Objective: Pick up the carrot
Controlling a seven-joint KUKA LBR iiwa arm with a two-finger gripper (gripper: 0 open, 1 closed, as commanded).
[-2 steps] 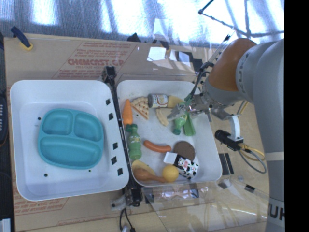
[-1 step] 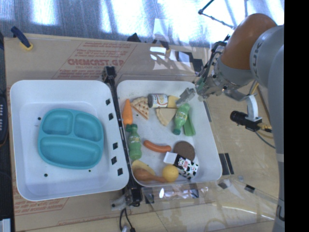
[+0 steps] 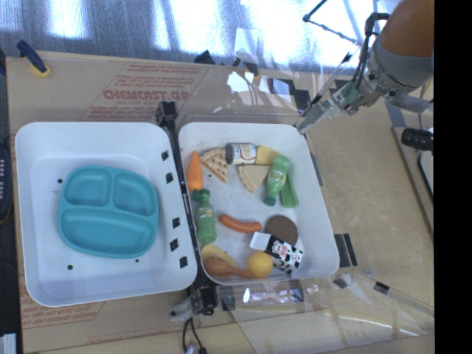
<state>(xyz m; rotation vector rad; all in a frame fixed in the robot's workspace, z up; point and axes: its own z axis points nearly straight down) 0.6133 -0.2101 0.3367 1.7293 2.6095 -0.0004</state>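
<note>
**Op:** Logging position. My gripper hangs just outside the far right corner of the right bin, off the rim, with the arm coming in from the upper right. I cannot tell whether the gripper is spread or pressed together; the tip is thin and blurred. Nothing visibly pinched.

**Obs:** And the carrot?

**Op:** The carrot lies against the left wall of the right bin, in its far half, just beside the divider between the two bins. From the gripper it is to the left and a little nearer the camera, across the width of the bin.

**Obs:** Axis?

**Op:** Long axis runs roughly far to near, parallel to that left wall. My judgement: the fingers should close across it, left to right, and the wall leaves little room for the outer finger.

**Obs:** Neighbours?

**Op:** A waffle-like wedge sits just right of the carrot, near or touching; I cannot say which. A green bottle lies just below its near end. An orange sausage further in could be mistaken for the target.

**Obs:** Status?

**Op:** Approach not yet made; carrot untouched on the bin floor. The left bin holds a teal tray, not relevant.
</note>
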